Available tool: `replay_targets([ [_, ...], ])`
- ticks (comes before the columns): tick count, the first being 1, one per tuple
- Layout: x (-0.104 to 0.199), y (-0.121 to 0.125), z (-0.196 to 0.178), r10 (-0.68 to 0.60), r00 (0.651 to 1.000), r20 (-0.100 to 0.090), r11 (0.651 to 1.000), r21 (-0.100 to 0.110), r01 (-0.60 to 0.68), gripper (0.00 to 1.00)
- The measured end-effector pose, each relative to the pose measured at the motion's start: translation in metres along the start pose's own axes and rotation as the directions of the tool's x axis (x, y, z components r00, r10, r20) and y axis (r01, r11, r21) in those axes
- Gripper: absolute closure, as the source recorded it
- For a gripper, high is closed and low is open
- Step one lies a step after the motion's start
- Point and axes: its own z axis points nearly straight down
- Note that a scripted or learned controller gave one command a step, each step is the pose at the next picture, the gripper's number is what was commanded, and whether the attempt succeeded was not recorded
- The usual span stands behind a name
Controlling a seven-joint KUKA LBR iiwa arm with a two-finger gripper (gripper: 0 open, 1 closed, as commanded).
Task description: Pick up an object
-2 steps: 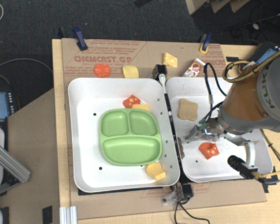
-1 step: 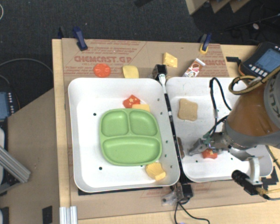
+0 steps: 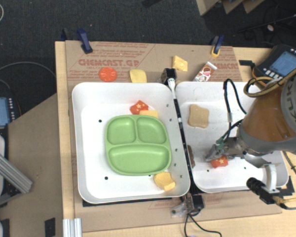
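Camera view is showing the gripper (image 3: pixel 218 154) reaching low into the right bin (image 3: pixel 266 181), at about 7 o'clock from the bin's middle. Its tips are sitting just above a small red piece (image 3: pixel 219 163), touching it or nearly so; I cannot tell how far the claw is opening, or whether it is gripping anything. The red piece is lying flat on the bin floor. A tan toast (image 3: pixel 199 116) is resting well apart, toward 11 o'clock. I am judging the red piece as light, stiff plastic, maybe slippery, so the narrow sides are offering the best hold.
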Motion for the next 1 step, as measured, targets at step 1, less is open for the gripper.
replay_targets([
  [1,0.0754,0.0610,-0.0961,-0.012,1.000,-0.001,1.000,-0.014,0.012,1.00],
])
